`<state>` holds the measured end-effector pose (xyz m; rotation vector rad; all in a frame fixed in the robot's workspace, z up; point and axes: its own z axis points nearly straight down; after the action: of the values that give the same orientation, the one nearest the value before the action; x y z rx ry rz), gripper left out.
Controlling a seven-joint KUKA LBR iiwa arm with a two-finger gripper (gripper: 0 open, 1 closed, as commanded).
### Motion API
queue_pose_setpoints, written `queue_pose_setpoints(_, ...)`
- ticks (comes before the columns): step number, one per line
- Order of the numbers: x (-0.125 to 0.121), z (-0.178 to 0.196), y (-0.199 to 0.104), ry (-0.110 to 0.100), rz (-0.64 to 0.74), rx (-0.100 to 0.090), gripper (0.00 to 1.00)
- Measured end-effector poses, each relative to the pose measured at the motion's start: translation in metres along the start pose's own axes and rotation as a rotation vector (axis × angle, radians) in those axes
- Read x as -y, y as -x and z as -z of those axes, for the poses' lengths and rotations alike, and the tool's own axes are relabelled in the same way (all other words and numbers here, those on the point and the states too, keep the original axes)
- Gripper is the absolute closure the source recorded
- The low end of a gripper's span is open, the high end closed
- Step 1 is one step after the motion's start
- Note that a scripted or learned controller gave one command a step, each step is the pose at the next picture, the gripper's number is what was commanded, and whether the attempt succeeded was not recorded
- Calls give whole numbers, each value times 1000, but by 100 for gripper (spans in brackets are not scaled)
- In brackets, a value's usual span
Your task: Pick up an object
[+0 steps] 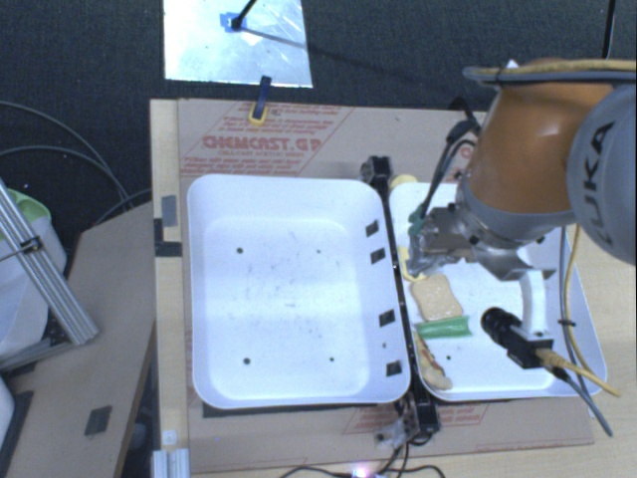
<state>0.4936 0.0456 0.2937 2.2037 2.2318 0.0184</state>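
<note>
**Right now: gripper down low in the right bin**

So, the grey arm (532, 137) with its orange band comes in from the right and hangs over the right bin (488, 374). The gripper (423, 252) sits low against that bin's left wall, right beside the seam where the two bins meet. Open or closed? I cannot tell from where I stand, because the wrist covers it.

Just in front of the gripper, a tan block (435, 295) lies flat on the bin floor, its far edge tucked close under the gripper. I can't make out whether the two are touching. A green piece (443, 329) lies crosswise just beside the block's near edge. A brownish piece (433, 364) sits nearer the front corner, along the same wall. At the far left corner of this bin, a pale yellow thing (403, 181) peeks out.

The left bin (289, 297) shows a white floor with a few dark specks. Both bins rest on a board with red print (264, 142), with a blue-and-yellow clip (261, 101) at its far edge.
</note>
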Motion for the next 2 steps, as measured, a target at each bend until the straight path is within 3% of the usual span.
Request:
queue_pose_setpoints(1, 4, 96, -13, 2, -5, 2, 100)
queue_pose_setpoints(2, -42, -44, -79, -20, -3, 5, 100)
